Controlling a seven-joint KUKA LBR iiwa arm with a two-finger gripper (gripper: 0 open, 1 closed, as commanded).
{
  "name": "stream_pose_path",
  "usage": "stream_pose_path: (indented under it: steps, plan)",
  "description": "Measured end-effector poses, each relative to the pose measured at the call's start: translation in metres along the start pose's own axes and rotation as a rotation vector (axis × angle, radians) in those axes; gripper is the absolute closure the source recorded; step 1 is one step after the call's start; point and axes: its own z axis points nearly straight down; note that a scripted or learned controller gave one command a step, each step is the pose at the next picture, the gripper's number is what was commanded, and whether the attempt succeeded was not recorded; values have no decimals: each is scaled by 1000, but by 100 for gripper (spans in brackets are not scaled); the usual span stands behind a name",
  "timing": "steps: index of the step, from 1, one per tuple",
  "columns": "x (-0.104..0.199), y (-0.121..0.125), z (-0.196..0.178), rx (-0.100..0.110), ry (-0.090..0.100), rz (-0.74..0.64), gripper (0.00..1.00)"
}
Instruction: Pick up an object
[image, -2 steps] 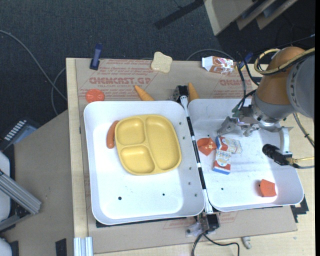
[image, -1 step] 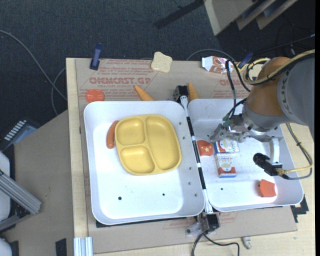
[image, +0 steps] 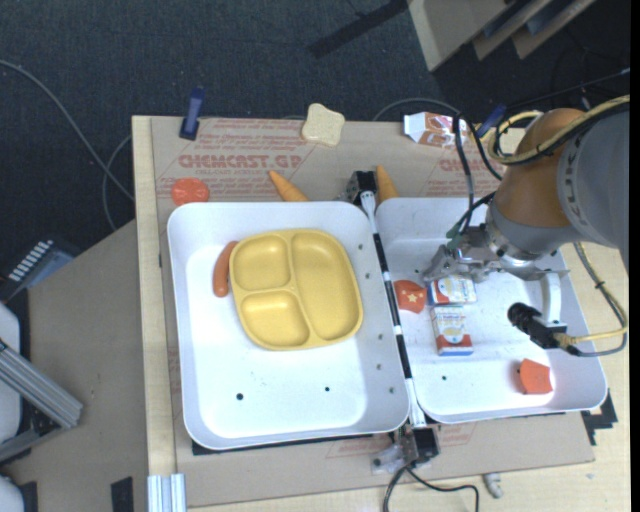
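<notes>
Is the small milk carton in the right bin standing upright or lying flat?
Lying flat: the carton shows its long printed side up on the right bin floor.

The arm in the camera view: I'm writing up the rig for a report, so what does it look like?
The arm is a thick, rounded grey body with a broad orange band above the wrist. Below that sits a grey metal gripper. Yellow and black cables loop over the orange section, and a black-ended part trails a yellowish cable.

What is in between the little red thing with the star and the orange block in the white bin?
In the camera view, a small carton lies on the bin floor between the red piece and the orange block.
</notes>
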Motion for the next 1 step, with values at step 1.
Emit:
stream_pose_path:
  steps: [1]
  plan:
    - [68,11,-85,16,16,-8,100]
